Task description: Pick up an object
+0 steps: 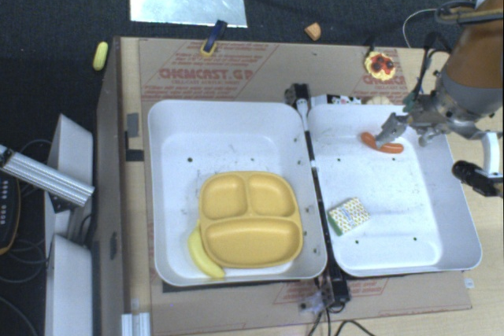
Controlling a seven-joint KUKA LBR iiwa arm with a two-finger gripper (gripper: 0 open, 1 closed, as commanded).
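Bins sit side by side on the bench: the left bin (169, 126) and the right bin (441, 248). Along the left bin's near edge lies a yellow tray (250, 218), with a banana (201, 256) touching its near-left corner. The arm (472, 59) reaches over the right bin's far-right corner. Its gripper (391, 130) hangs just above a sausage (381, 142) by the far edge; how wide it stands cannot be told. A sponge (348, 215) lies near the right bin's left edge.
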